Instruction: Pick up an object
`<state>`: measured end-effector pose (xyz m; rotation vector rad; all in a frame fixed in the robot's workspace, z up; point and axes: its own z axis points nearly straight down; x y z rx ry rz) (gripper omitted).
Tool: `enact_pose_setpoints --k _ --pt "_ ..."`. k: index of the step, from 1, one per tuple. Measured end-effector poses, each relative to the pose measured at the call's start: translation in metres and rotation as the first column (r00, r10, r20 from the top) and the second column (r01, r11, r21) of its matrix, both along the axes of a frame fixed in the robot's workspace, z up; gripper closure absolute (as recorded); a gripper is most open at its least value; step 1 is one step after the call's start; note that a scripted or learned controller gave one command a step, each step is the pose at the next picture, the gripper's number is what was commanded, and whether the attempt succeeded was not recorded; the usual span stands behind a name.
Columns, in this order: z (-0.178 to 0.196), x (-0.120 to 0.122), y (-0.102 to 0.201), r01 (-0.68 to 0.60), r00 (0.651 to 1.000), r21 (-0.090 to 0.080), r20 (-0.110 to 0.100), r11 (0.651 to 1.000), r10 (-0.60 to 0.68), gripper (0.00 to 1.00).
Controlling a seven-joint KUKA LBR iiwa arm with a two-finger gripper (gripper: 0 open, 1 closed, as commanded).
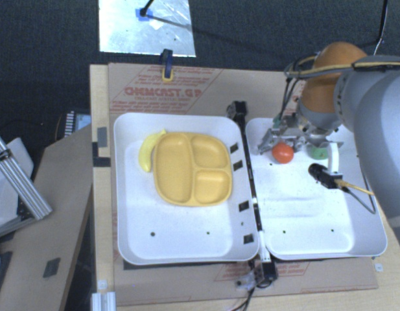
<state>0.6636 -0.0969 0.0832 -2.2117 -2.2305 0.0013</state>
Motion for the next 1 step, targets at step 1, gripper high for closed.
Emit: enact_pose_setpoints --k 1 --pt "0.0132 0.0018 -0.0001 -0.001 1.000 -0.001 0.005 1.000 0.001 1.00"
